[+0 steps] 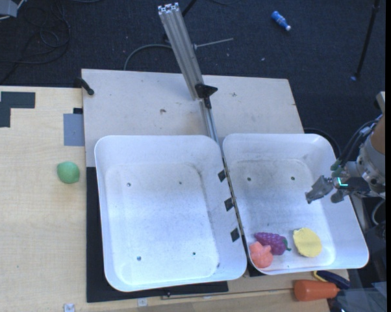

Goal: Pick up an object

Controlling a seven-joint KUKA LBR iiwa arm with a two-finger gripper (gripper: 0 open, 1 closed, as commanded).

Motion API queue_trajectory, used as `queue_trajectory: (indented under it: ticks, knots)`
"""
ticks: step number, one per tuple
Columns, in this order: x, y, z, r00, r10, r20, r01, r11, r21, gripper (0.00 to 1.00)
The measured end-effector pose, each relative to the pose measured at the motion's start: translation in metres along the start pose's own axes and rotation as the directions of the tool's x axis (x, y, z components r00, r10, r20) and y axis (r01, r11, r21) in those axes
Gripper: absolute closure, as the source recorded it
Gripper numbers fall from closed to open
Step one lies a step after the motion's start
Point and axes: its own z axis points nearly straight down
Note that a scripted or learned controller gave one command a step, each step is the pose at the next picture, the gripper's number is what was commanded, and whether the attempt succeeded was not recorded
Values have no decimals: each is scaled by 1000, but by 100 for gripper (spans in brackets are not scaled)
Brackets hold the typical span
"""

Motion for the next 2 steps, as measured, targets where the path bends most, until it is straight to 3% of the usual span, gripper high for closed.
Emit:
queue_trajectory:
  ticks: [1,2]
  knots:
    - [0,0,0,1000,0,0,0,1000,0,0]
    - [3,-7,45,1000,0,-1,0,1000,4,0]
